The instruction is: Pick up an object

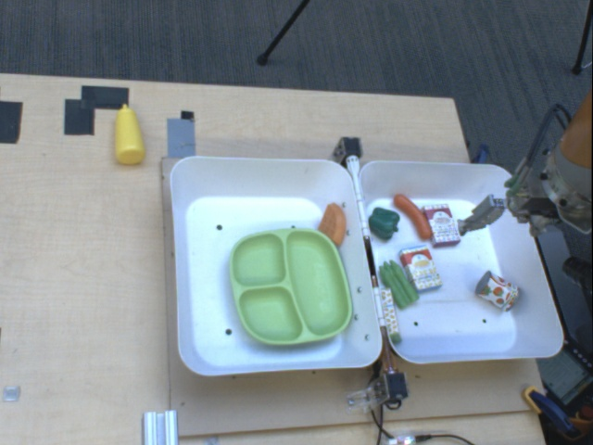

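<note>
Bench [83, 276], light wood. Near its far left edge, a yellow bottle [129, 135] lying on its side, among dark square patches on the wood.

Left bin [190, 276]: a green three-compartment plate [290, 286] takes up most of the floor, set slightly toward the bin's right wall. At the plate's far right corner, touching or just beside its rim, an orange bread-like piece [334, 222] close to the bin's right wall.

Right bin [463, 336], left to right. A long green pod-shaped vegetable [399, 284] lies near the left wall, at mid depth. A dark green pepper [384, 220] sits nearer the far left corner. Just right of the pepper, a red-orange sausage-shaped piece [413, 215] lies at a slant. A small carton with a red and white label [421, 269] rests just beside the pod, on its right. A second red-labelled carton [443, 225] lies at the lower end of the sausage piece, close to touching. A small grey cup with red spots [498, 291] sits tipped near the right wall, well apart from the rest.

Gripper [483, 215]: hangs over the far right part of the right bin, just right of the second carton, reaching in from the right wall. Nothing between its fingers. Whether they are spread or pressed together, cannot tell.
</note>
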`<state>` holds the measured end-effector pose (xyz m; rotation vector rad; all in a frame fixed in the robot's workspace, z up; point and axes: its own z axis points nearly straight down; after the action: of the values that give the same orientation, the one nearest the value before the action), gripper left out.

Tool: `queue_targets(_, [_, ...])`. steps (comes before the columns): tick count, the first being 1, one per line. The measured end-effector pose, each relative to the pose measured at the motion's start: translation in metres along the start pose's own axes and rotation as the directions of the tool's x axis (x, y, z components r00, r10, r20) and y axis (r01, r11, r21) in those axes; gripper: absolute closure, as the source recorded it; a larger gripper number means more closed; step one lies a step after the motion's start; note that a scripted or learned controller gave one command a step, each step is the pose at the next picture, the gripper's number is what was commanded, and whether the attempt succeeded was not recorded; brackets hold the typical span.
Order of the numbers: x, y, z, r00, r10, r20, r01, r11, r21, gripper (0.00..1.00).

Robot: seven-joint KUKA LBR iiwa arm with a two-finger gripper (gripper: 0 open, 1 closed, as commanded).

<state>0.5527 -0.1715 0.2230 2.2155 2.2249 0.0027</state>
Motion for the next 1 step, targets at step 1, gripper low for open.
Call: queue_targets(1, [0.0119, 0.0182, 0.1261, 1.0, 0.0, 0.002, 0.0, 1.0, -0.006, 0.0])
